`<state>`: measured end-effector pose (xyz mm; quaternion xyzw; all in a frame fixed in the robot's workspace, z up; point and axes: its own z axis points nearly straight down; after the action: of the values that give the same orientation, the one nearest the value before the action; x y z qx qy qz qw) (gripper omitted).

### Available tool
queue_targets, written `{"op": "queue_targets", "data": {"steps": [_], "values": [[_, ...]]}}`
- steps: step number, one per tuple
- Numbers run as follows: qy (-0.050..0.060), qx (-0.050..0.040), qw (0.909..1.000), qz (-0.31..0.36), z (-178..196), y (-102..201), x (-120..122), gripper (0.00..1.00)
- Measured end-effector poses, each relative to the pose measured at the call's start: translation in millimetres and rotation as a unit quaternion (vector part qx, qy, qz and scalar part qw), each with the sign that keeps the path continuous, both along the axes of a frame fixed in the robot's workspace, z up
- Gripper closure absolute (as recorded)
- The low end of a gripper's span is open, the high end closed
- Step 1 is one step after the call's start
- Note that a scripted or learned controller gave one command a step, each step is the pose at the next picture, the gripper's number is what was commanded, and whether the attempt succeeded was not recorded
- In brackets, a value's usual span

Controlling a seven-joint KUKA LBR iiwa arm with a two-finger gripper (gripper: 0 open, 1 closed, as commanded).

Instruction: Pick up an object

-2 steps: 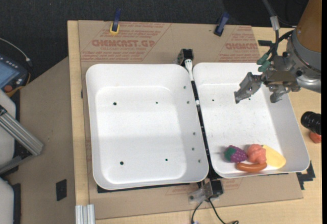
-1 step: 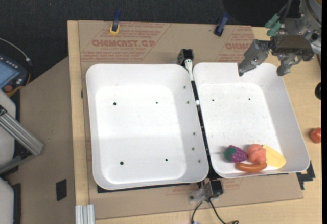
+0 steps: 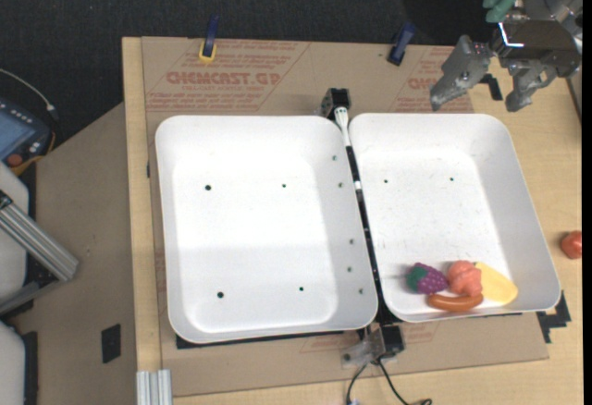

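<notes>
cardboard sheeting covers the bench under two shallow white plastic bins. the right bin (image 3: 518, 174) is the landmark: in its near corner lie a purple toy grape bunch (image 3: 427, 278), an orange-red lumpy toy (image 3: 465, 276), a yellow flat piece (image 3: 499, 287) and a red-orange toy sausage (image 3: 454, 301), clustered and touching. beyond its far rim hangs the grey metal two-finger gripper (image 3: 487, 85), fingers spread, grasping nothing.
</notes>
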<state>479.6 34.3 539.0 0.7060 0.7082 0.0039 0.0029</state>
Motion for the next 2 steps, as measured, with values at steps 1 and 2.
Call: {"op": "queue_targets", "data": {"steps": [1, 2], "values": [[0.009, -0.0016, 0.9999, -0.007, -84, -90, -1, 0.0], [-0.001, -0.0007, 1.0, 0.0, 1, -53, 0, 0.0]]}}
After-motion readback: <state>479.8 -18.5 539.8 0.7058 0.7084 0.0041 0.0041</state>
